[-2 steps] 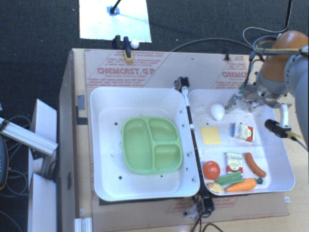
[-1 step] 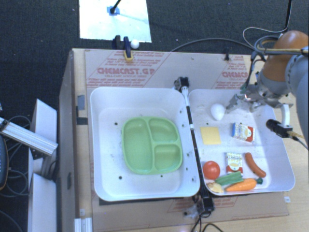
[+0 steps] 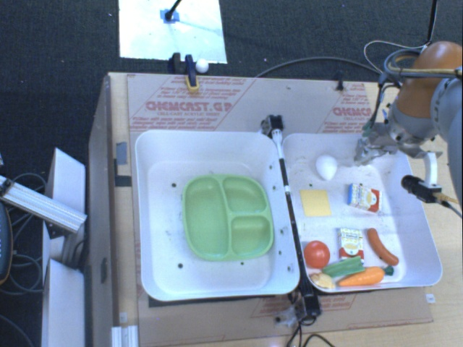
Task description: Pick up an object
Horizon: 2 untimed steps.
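Jaws [image 3: 365, 152] are hanging at the right bin's [image 3: 432, 260] far edge; we are unable to tell whether they are released or clenched. Just beside them toward the divider, we are seeing a white egg [image 3: 326, 167] lying alone, a yellow cheese slice [image 3: 315, 202] nearer us.

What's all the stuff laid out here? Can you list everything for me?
Bins: two, white, side by side on the bench.
Divided plate: one, green, in the left bin.
Egg: one, white, right bin, top.
Cheese slice: one, yellow, right bin, middle.
Small cartons: two, red and white, right bin.
Sausage: one, red, right bin.
Tomato: one, red, near bottom edge.
Carrot: one, orange, bottom edge.
Green vegetable: one, beside the carrot.
Arm: one, grey and orange, at right.
Hand: one, over the right bin's top corner.
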{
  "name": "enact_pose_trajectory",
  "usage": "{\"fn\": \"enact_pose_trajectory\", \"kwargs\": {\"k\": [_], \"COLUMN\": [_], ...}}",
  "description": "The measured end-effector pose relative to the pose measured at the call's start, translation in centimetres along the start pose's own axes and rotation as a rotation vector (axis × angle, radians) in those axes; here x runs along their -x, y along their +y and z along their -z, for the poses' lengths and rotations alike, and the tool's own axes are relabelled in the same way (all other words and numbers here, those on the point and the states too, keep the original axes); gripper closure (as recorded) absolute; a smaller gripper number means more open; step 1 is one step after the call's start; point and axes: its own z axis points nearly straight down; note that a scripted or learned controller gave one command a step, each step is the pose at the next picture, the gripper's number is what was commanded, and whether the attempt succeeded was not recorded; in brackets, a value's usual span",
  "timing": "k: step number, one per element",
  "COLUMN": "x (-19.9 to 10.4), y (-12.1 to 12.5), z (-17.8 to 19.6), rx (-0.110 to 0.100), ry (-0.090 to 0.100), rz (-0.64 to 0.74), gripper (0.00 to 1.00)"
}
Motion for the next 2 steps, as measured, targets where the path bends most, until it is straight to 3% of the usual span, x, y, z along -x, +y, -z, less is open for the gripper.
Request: {"fn": "enact_pose_trajectory", "kwargs": {"k": [1, 2], "x": [0.0, 0.5], "y": [0.0, -0.1], "z": [0.0, -1.1], "rx": [0.0, -0.007], "ry": [0.0, 0.005], "rz": [0.0, -0.001], "gripper": [0.0, 0.0]}}
